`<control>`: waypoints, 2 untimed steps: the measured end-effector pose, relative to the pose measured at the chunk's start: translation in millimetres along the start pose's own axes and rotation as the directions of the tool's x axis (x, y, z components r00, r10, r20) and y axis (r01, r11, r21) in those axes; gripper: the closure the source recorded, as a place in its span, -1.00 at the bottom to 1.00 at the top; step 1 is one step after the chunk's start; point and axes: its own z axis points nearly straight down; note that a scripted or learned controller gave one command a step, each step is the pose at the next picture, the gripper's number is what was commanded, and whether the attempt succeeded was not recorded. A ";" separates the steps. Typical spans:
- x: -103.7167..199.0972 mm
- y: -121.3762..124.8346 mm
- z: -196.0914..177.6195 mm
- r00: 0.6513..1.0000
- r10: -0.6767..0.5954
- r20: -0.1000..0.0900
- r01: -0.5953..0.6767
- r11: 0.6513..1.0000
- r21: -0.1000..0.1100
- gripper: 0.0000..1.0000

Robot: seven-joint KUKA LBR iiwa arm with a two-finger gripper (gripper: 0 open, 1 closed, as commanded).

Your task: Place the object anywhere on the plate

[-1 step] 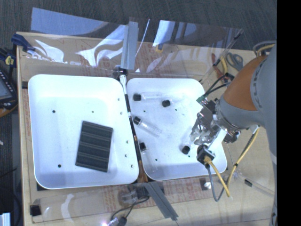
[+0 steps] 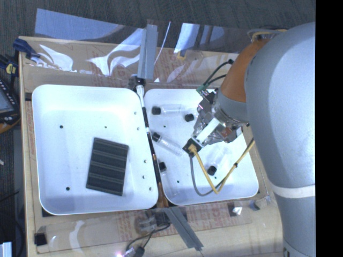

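Robot's claw (image 2: pixel 205 128) hangs over the right bin (image 2: pixel 244 189), its grip impossible to tell. Small black objects (image 2: pixel 156 110) lie scattered there, none yet on the dark ribbed plate (image 2: pixel 108 166) in the left bin (image 2: pixel 53 98); pickup and placement remain.

Two white bins are counted on the worktop (image 2: pixel 107 230) — a left bin (image 2: pixel 48 98) and a right bin (image 2: pixel 182 185). One dark ribbed plate (image 2: pixel 108 166) is counted. Five small black bits (image 2: pixel 156 110) are counted — and two clear tubes (image 2: pixel 172 109).
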 end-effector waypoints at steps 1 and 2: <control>63.6 5.7 69.3 0.997 0.076 0.001 -0.076 0.997 0.001 1.00; 148.3 -44.7 12.6 0.987 0.164 -0.003 -0.164 0.987 0.000 1.00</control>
